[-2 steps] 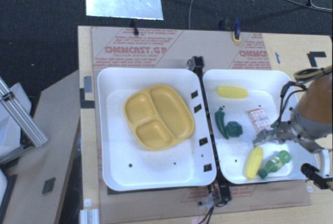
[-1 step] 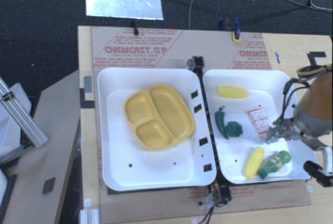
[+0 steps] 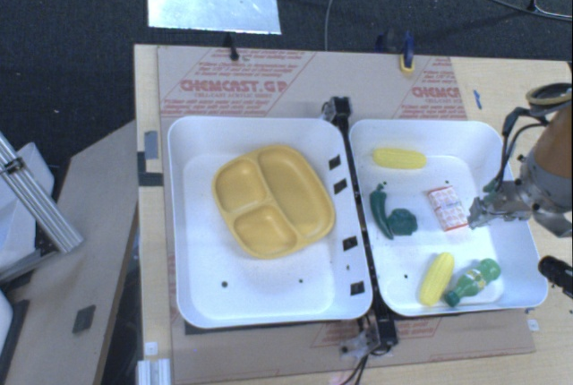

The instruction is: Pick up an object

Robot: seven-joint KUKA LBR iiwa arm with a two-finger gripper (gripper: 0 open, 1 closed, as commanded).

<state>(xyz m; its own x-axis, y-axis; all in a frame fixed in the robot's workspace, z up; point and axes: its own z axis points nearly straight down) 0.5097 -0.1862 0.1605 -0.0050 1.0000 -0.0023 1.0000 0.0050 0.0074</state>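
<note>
Right bin point(image 3: 405, 306), nearest items first: corn cob point(image 3: 436, 278) and green bottle point(image 3: 472, 281) lie side by side, touching or nearly so, close to the near wall. Further back, a dark green pepper point(image 3: 390, 215) at the bin's left, a small red-and-white packet point(image 3: 446, 207) mid-bin, and a yellow piece point(image 3: 399, 159) near the far wall.

Gripper point(image 3: 481, 214) sits low over the right part of this bin, tip just beside the packet's right edge. Nothing seen between the fingers. Cannot tell whether they are spread or closed; too small and blurred.

Judgement: packet looks the likeliest target. It is flat, so a good grasp calls for centring over it and going fully down before closing; a pinch at its edge may slip off. Bottle or cob would give more bulk to grip but sit crowded together.

Arm reaches in from the right, wrist angled down and leftward.

Left bin point(image 3: 260, 131) holds a yellow divided tray point(image 3: 272, 200).
</note>
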